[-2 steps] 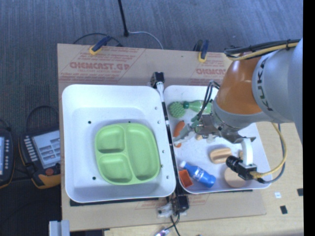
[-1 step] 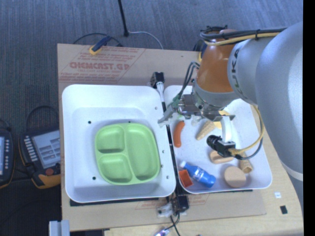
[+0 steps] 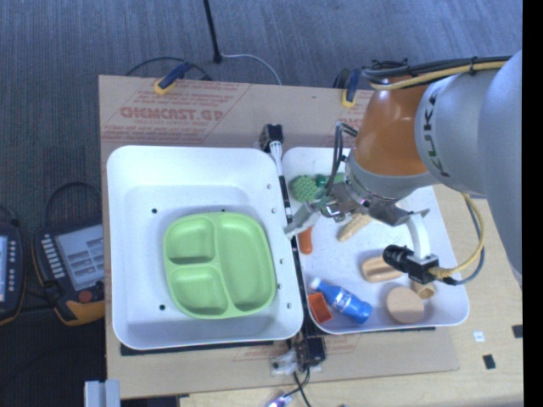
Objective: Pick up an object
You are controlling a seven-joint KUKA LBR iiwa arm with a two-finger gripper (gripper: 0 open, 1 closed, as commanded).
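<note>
Bench edge (image 3: pixel 204 365) comes first, nearest you, pale board under both bins. Just beyond it, the left bin (image 3: pixel 136 168) carries a green divided tray (image 3: pixel 221 264), and the right bin (image 3: pixel 450 312) holds the loose pickings: a blue bottle (image 3: pixel 344 302) on an orange dish (image 3: pixel 320 310) at the near rim, a tan round block (image 3: pixel 405 304) beside it, a tan oblong piece (image 3: pixel 379 268) a little farther in, and a small orange piece (image 3: pixel 305 243) near the divider.

Farther in, the gripper (image 3: pixel 318 206) hangs low over the right bin's middle, beside a green object (image 3: pixel 303 186) at the far side; you cannot tell from this angle whether it is parted or closed, and nothing shows caught in it. You are probably at the approach step, with no object lifted yet. The next move likely calls for settling squarely over one item, the green one being closest, then closing and raising straight.

Beyond the bins, the board bears red lettering (image 3: pixel 172 114) and yellow clamps (image 3: pixel 172 79). Grey carpet (image 3: pixel 102 24) lies past it, with a handheld controller (image 3: pixel 72 265) on the floor at the left.
</note>
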